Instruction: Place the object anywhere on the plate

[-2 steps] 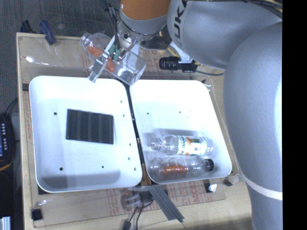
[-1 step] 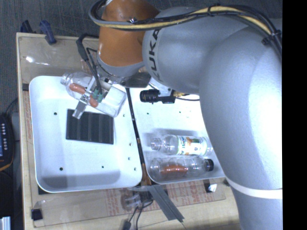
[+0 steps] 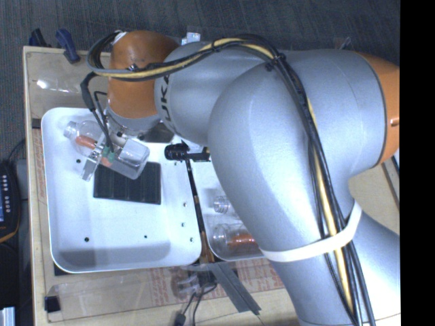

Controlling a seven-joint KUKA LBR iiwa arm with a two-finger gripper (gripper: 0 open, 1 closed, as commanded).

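Arm's hanging over the left bin [image 3: 61, 246], tool [image 3: 98, 156] down near the dark flat plate [image 3: 128, 183]. Can't tell what the tool is doing from this angle. A clear plastic thing [image 3: 81, 136] with an orange bit inside lies just beside it at the bin's upper left, probably the object. Looks light, rigid and slick, so I'd pinch across its narrow middle

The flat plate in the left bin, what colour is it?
Black, in the camera view: the plate.

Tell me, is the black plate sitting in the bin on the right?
No, the black plate lies in the left bin, just below the gripper.
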